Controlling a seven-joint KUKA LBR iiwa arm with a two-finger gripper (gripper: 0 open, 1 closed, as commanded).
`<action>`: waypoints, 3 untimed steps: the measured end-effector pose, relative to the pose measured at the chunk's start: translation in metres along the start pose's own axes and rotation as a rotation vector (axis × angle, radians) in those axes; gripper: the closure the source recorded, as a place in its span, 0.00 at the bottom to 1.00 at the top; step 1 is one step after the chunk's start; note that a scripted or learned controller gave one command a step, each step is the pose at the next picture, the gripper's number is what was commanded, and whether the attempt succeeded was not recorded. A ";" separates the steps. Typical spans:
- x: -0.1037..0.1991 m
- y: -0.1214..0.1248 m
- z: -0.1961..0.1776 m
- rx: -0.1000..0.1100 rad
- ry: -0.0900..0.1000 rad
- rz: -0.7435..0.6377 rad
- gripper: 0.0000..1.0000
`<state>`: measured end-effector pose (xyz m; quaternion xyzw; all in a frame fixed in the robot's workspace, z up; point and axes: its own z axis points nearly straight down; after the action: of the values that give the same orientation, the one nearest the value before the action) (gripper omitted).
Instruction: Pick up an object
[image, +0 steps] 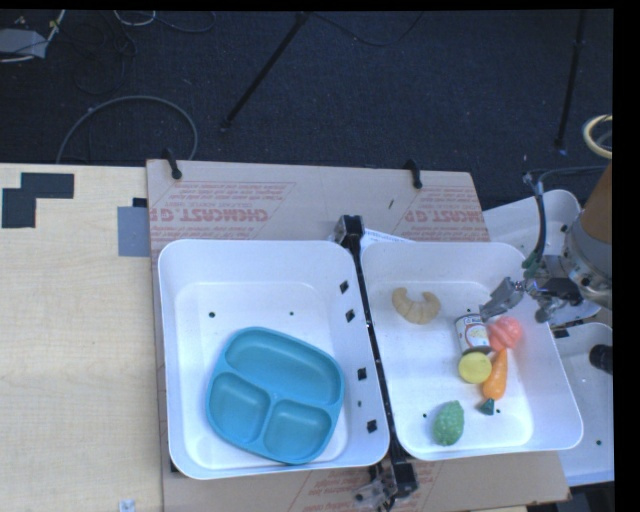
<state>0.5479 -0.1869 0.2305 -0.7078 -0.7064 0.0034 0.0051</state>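
The cardboard sheet (300, 205) under the two bins carries red printing that appears upside down from this camera; the word seems to be "CHEMCOZT" followed by ".G", printed at least twice across the top strip (more faint red print shows at the bottom edge). The small can's (470, 330) label is too blurred to read.

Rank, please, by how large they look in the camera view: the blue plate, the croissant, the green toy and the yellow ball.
1. Blue divided plate, by far the largest.
2. Croissant.
3. Green toy, close to the croissant, so this order is unsure.
4. Yellow ball, the smallest.
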 end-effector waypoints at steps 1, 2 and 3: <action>0.000 0.002 -0.006 -0.011 -0.003 -0.002 0.00; 0.002 -0.003 0.039 -0.005 0.000 -0.002 0.00; 0.001 -0.001 0.083 -0.005 0.000 -0.001 0.00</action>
<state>0.5455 -0.1858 0.1476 -0.7073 -0.7069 0.0017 0.0034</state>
